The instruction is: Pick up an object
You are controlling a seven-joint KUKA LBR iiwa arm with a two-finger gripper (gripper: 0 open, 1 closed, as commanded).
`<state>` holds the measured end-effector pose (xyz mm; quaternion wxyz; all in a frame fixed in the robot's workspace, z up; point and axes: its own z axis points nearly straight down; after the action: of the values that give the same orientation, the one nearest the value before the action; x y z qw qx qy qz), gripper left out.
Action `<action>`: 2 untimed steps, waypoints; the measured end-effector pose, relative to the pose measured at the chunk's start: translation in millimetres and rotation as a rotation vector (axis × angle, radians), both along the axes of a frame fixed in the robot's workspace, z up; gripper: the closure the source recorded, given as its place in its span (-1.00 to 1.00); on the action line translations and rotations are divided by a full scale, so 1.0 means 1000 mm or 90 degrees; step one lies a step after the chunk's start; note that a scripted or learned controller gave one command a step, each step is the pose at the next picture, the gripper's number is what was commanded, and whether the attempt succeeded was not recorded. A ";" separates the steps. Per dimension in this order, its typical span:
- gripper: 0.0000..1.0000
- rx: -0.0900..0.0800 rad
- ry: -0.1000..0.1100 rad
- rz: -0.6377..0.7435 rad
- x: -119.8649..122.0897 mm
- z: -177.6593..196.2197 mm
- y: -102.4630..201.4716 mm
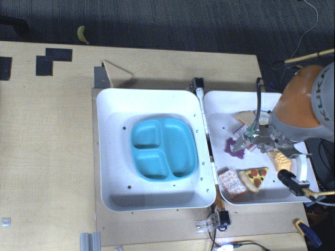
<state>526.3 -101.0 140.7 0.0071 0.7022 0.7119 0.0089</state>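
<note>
My gripper is low inside the right bin, coming in from the right under the orange-banded wrist. Its tip is right beside a purple toy in the bin's middle; whether they touch is not clear. Along the bin's front lie a pizza-slice toy and a red-and-white patterned block. A tan piece lies toward the back, partly behind the gripper. A yellowish object sits under the wrist at the right.
The left bin holds a blue divided tray. A ridge separates the two bins. Black tape marks lie on the bench at the far left, and a small yellow item lies beyond the bench's back edge.
</note>
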 end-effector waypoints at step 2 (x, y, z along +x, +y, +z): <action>-1.00 0.001 -0.002 0.003 0.001 0.011 0.001</action>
<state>527.7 -100.0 151.3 0.0077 0.7006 0.7135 0.0104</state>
